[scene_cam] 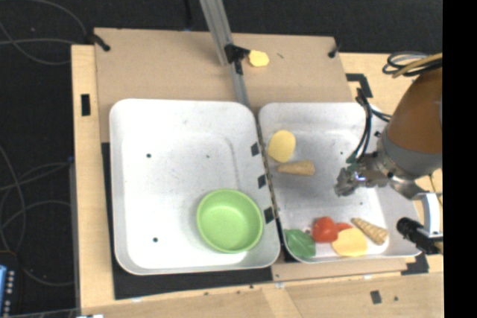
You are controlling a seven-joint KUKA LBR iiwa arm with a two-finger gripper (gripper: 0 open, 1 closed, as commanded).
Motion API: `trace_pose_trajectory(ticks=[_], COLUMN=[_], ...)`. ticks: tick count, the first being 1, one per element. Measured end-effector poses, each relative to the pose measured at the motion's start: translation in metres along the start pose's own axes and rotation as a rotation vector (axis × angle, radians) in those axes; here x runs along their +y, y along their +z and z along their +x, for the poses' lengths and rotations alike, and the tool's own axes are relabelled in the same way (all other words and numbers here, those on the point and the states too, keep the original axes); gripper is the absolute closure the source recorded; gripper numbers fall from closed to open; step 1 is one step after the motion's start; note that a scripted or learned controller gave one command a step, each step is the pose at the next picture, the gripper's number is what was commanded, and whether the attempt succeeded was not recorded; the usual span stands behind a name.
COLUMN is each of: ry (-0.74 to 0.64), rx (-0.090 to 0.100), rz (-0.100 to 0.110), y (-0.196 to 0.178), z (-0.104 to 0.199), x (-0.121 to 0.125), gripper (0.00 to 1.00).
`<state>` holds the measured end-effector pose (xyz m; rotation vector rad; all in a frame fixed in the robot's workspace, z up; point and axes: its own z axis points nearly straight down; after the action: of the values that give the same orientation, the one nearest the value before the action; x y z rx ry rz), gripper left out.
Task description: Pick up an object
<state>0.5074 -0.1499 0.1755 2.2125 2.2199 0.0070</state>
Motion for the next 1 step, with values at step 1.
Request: trace_pose_trajectory(ticks=[1], ry=[0.0], rx=[0.0], rz=[0.001], y=[-0.0463], z=[-0.0049], x=[-0.0037], gripper=[1.0])
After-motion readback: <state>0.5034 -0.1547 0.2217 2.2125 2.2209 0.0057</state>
